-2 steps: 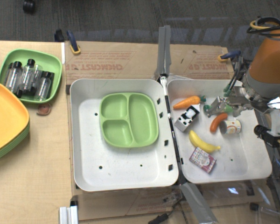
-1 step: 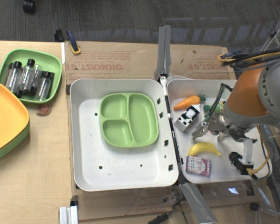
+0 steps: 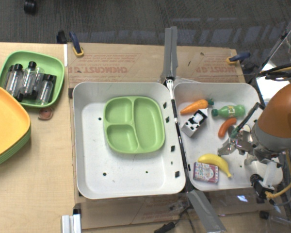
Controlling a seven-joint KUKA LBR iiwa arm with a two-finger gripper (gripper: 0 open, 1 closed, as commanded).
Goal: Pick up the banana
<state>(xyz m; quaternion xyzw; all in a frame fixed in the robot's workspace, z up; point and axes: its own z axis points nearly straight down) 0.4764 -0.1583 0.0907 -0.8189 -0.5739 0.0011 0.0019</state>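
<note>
The yellow banana (image 3: 216,162) lies in the right bin (image 3: 211,92), near its front edge, curving down to the right beside a pink carton. My gripper (image 3: 234,142) hangs over the same bin's right side, just right of and slightly behind the banana, apart from it. Its fingers (image 3: 228,148) point left toward the middle of the bin. Nothing shows between them.
The right bin also holds an orange carrot (image 3: 194,106), a black-and-white box (image 3: 194,123), a green bottle (image 3: 229,111), a red pepper (image 3: 226,126) and a pink carton (image 3: 206,172). A green divided plate (image 3: 134,124) lies in the left bin (image 3: 87,169). Yellow plates and a green tray of bottles sit far left.
</note>
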